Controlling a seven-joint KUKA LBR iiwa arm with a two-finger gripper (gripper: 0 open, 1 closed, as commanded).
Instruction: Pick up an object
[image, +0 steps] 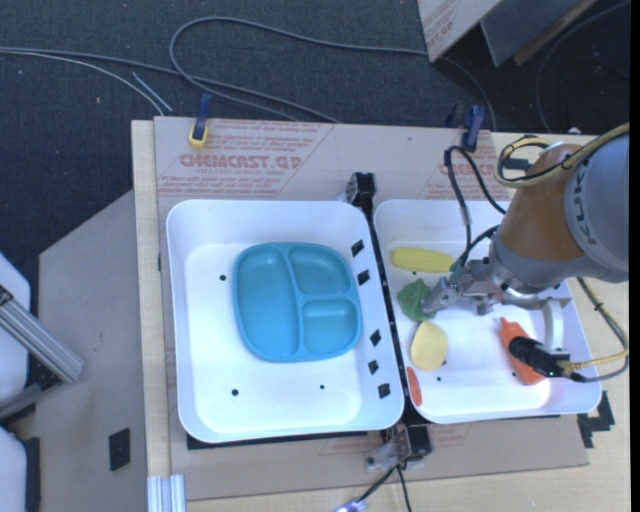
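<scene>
In the right bin (480, 400) lie a yellow corn-like piece (422, 261) near the top left, a green leafy piece (414, 297) just below it, and a pale yellow rounded piece (429, 346) lower still. An orange carrot-shaped piece (519, 348) lies to the right, partly hidden.

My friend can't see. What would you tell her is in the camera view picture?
A grey and orange robot arm's tool hangs low over the right bin, by a green toy, a yellow corn cob, a pale yellow piece and a carrot. The left bin holds a blue divided plate.
</scene>
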